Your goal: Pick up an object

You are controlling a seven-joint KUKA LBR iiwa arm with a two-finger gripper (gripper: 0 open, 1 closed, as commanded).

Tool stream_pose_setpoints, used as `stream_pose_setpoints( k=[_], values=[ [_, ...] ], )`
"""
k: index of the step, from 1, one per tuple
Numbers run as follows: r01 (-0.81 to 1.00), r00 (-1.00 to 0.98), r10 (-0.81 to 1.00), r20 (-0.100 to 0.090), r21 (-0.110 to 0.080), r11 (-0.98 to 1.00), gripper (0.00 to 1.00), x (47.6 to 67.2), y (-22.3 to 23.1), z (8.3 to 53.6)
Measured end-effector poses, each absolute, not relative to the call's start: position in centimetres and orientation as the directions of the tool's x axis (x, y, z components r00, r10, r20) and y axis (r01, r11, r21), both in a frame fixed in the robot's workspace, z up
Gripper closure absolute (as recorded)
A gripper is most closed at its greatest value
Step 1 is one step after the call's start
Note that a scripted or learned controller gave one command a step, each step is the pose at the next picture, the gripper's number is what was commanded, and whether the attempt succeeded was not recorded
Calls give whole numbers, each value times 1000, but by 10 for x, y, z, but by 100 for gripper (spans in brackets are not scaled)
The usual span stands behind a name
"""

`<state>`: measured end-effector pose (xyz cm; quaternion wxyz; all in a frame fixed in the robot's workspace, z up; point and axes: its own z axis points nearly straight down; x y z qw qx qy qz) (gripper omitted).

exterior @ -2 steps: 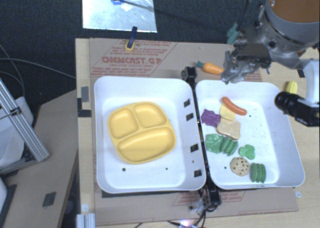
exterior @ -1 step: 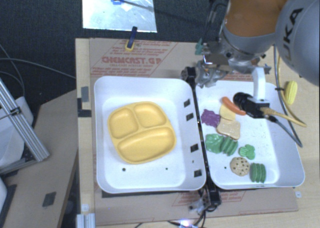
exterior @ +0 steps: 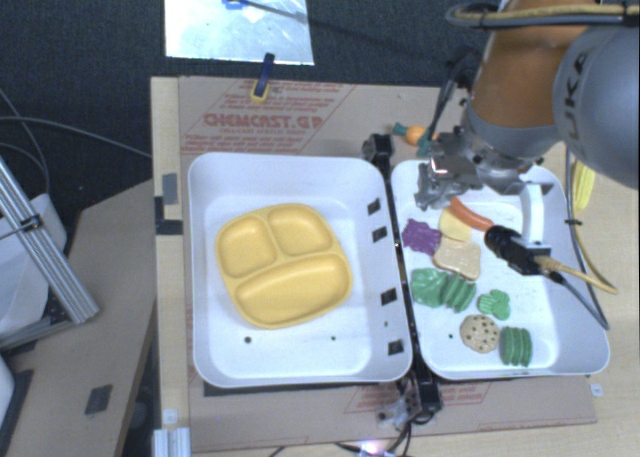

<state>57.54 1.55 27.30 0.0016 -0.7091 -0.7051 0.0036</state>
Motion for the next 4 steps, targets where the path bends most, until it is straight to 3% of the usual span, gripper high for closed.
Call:
stream_pose_setpoints(
  k=[1, 2, 3, 4],
  values=[
    [1000, -3, 1000, -2, 3, 3, 100, 671, 3, 182],
    [1000, 0, 1000, -1, -1, 0, 100, 631, -6, 184],
    [1000, 3, 1000, 0, -6, -3, 100, 540, -28, 184],
    [1000, -5, 1000, 2, -4, 5, 100, 484, 5, 184]
  ],
)
